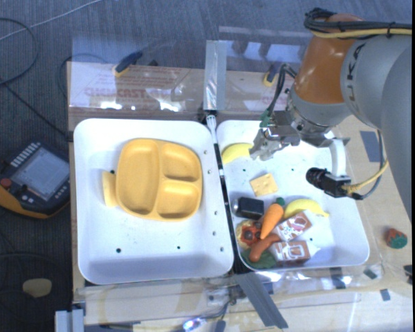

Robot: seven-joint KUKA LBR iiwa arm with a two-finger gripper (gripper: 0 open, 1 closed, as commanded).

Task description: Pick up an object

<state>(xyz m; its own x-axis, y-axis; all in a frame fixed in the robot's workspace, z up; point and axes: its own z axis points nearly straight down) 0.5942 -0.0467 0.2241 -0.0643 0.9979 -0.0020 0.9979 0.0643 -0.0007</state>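
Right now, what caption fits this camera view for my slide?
Gripper hovers over right bin of toy food; yellow tray fills left bin.

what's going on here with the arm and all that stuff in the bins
A grey and orange robot arm reaches in from the right, its gripper low over the right bin, near a yellow item at the bin's upper left. Nothing shows between its fingers. Below it lie a cheese-like square, a carrot, a banana and small packets. The left bin holds a yellow divided tray.

Orange carrot point(268, 221) tilted over toy food pile, cracker square point(263, 185) flat, right bin point(346, 251)
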